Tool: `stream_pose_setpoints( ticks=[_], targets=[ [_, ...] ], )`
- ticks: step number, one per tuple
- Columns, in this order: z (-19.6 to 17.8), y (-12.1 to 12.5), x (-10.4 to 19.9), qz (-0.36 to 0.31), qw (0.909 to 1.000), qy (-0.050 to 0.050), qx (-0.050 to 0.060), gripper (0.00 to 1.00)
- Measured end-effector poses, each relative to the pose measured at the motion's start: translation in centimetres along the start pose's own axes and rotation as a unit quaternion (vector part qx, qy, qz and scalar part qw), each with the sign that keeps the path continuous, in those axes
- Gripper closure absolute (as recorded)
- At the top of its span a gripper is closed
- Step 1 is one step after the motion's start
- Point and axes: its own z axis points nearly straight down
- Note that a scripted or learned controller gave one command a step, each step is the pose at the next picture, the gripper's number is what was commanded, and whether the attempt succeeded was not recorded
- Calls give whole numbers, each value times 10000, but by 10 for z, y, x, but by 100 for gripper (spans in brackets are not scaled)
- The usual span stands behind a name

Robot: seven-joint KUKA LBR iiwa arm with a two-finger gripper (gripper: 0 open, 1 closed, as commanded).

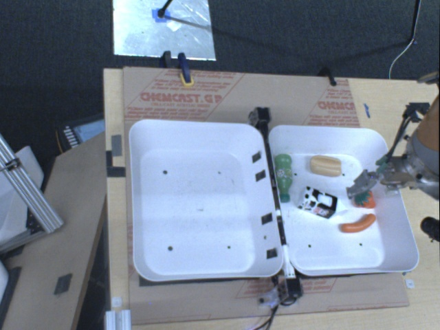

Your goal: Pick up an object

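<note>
The right bin [392, 249] holds several objects. A green bottle [282, 175] lies by its left wall, and a tan bread-shaped piece [326, 165] sits at the back. A black and white item [318, 202] lies in the middle, with an orange sausage-shaped piece [357, 223] to its right. My gripper [361, 186] reaches in from the right, low over the bin's right side. Directly under its tip sits a small orange and green object [368, 200], partly hidden by it. The view does not show anything held.
The left bin [196, 198] stands beside the right one, with a black hinge strip [271, 198] between them. Both rest on a cardboard sheet [206, 95]. A metal plate [163, 19] lies on the floor at the back. An aluminium frame [24, 191] stands at the far left.
</note>
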Motion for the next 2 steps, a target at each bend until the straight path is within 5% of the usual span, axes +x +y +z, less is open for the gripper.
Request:
stream_pose_setpoints(
  ticks=[1,2],
  targets=[
    [23,27,103,-57,10000,24,3,0],
    [38,-27,177,-40,10000,22,28,0]
  ],
)
